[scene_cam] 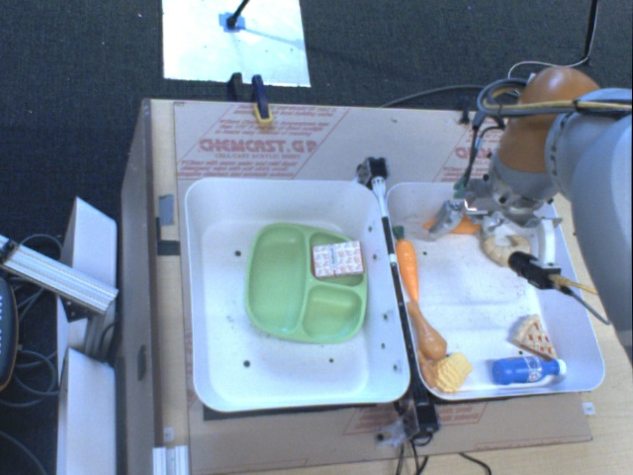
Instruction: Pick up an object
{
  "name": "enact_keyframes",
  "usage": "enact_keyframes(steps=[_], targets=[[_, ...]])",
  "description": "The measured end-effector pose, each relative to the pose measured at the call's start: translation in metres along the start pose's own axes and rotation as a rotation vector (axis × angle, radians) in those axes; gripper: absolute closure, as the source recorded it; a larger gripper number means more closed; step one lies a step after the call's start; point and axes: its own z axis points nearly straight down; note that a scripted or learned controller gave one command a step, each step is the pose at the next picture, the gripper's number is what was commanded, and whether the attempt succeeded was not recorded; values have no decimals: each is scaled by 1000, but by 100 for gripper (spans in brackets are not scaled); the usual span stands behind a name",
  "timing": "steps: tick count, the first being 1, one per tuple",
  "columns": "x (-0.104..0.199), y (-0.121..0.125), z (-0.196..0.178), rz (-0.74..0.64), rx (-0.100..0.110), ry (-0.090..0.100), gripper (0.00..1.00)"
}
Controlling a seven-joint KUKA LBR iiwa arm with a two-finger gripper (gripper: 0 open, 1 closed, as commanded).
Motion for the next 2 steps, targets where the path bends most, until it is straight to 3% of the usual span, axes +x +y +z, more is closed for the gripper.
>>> enact_keyframes(steps=[2], targets=[[-2,1,1,0,4,1,0]])
